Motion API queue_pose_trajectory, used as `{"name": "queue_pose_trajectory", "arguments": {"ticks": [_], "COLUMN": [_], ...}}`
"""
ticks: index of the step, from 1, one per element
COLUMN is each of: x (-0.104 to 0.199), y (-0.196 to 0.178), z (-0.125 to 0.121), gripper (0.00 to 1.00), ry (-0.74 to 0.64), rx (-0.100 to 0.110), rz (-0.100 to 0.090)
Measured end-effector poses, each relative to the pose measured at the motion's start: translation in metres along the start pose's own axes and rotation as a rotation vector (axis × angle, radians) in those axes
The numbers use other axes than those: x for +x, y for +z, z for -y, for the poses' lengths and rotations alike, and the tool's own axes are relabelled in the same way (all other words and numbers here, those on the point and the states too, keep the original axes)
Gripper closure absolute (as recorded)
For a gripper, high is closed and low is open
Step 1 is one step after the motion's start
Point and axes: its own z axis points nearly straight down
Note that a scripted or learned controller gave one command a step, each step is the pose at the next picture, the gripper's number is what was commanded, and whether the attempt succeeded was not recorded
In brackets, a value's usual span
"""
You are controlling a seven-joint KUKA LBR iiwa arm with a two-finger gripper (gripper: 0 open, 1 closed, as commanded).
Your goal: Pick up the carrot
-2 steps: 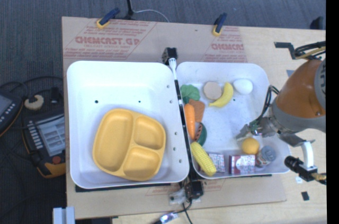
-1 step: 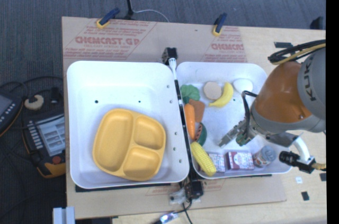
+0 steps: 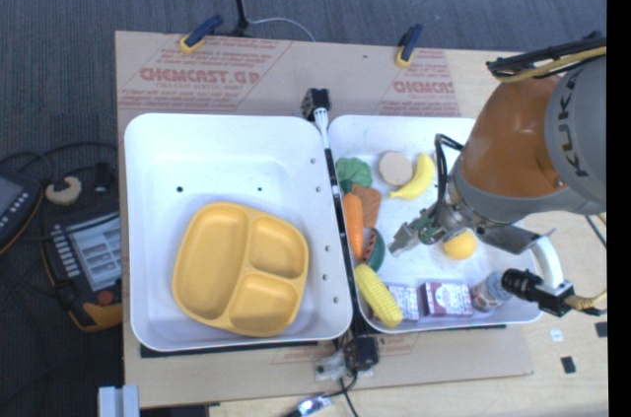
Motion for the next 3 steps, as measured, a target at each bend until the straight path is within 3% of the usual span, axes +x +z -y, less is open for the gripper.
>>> {"name": "queue_pose_trajectory", "arguments": {"ticks": [1, 2, 3], "x": [0.068, 0.069, 0.051], "y": [0.003, 0.004, 0.001], "z": [-0.027, -0.096, -0.019], "gripper": [1.00, 1.00, 1.00], "ry": [0.214, 0.495, -0.120], "rx": [0.008, 0.011, 0.010], "rz": [-0.002, 0.002, -0.003]}}
